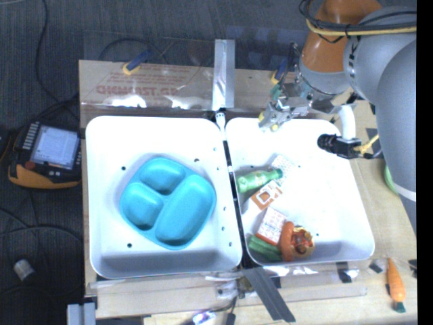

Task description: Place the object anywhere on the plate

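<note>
Sitting in the right bin (352, 202) near its front: a bottle (257, 179), small boxes (269, 225) and a hot dog (295, 241), with the blue plate (168, 202) over in the left bin (101, 181). Hovering way back over the far rim, well apart from that pile, the gripper (276, 119), carrying nothing visible, opening too hard to tell. Probably needing to drop straight onto one loose item, then clearing the divider before setting down.

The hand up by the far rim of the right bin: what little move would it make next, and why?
Probably swing toward the green bottle and lower over it. The hand hangs at the right bin's far rim, the items lie nearer the camera, and the blue plate waits in the left bin.
</note>
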`<state>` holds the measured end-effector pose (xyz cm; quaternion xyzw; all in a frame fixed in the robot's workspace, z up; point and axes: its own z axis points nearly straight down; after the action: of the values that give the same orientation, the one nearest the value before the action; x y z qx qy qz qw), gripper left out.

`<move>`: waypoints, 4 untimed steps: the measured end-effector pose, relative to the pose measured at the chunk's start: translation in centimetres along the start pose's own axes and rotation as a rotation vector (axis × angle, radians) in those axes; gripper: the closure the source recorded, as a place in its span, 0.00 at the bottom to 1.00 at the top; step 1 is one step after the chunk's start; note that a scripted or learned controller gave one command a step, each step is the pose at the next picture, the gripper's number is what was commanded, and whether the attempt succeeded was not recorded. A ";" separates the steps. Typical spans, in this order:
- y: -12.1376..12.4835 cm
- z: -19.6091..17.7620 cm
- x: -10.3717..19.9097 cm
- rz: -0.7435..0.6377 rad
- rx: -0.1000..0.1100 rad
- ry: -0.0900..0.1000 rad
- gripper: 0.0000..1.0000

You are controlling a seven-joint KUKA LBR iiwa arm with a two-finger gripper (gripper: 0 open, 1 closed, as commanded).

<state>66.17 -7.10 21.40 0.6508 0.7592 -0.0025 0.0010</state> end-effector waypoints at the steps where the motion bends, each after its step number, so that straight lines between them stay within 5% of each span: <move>1: -3.1 3.2 3.5 0.187 0.002 0.007 1.00; 2: -9.7 0.1 8.5 0.241 0.003 0.006 1.00; 3: -8.5 3.2 14.5 0.173 0.004 0.004 1.00; 4: -9.9 3.1 9.7 0.049 0.002 0.003 1.00</move>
<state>54.90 0.92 18.27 0.6691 0.7432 -0.0020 -0.0009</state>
